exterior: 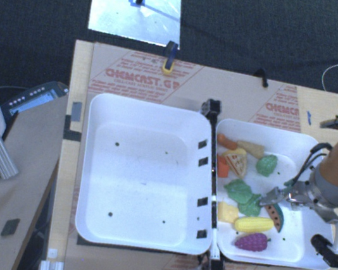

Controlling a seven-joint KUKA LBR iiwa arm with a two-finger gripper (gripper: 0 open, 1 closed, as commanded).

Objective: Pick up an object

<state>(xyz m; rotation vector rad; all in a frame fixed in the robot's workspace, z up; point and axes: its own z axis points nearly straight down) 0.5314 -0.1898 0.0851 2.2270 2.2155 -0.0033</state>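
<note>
The pincer (272, 196) hangs low in the right bin (287, 250), though whether it is wide or narrow I cannot tell (too blurred). The watermelon slice (274, 216) lies just below its tip, the yellow corn (253, 225) beyond that, green leafy pieces (242, 195) just to its left, purple grapes (251, 242) farther down.

Both bins (152, 122) are plain white; the toy food's bright: purple grapes (252, 242), yellow corn (253, 225), green lettuce (240, 194), red-and-green watermelon slice (275, 215).
</note>
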